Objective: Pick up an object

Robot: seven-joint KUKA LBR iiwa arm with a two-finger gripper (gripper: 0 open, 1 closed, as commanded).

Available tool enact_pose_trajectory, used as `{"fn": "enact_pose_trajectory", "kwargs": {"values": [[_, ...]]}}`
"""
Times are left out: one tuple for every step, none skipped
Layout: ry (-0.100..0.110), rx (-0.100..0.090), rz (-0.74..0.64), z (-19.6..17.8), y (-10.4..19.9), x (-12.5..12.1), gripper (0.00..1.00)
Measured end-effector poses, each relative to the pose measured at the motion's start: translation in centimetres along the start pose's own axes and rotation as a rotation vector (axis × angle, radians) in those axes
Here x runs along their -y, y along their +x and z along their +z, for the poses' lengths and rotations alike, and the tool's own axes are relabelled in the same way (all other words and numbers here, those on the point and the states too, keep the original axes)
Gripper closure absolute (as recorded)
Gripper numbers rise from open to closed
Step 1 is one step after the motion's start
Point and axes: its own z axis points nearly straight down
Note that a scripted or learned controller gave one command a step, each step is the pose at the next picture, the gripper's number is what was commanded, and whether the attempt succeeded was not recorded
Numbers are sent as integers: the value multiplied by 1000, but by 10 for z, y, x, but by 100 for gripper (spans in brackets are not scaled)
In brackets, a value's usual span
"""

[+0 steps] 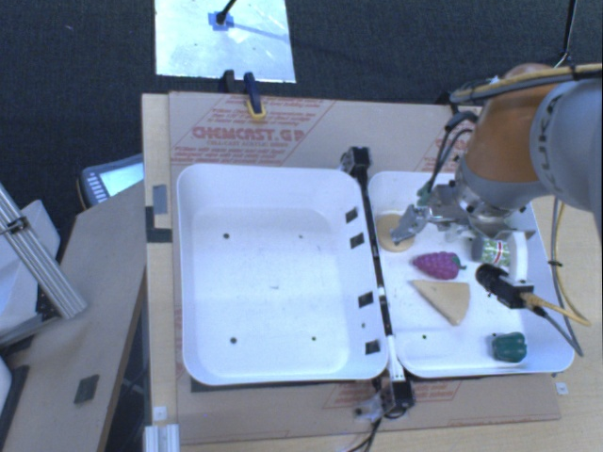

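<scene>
The right bin holds several small objects. A tan round disc lies at its left wall. To the disc's right lie a purple grape bunch and, nearer the front, a yellow cheese wedge. A green pepper sits in the front right corner. A green and white can is partly hidden under the arm. My gripper hangs low over the bin's back left part, just right of the tan disc and above the grapes. Nothing shows held in it.
The left bin lies beside the right one, with a black clipped divider between them. The grey arm with its orange band covers the right bin's back right part. A black cable fitting hangs by the can.
</scene>
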Motion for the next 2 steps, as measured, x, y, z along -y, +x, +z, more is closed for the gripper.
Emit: {"fn": "enact_pose_trajectory", "kwargs": {"values": [[-4, 2, 11, -55, -30, 58, 0], [-3, 0, -1, -48, 24, 39, 0]]}}
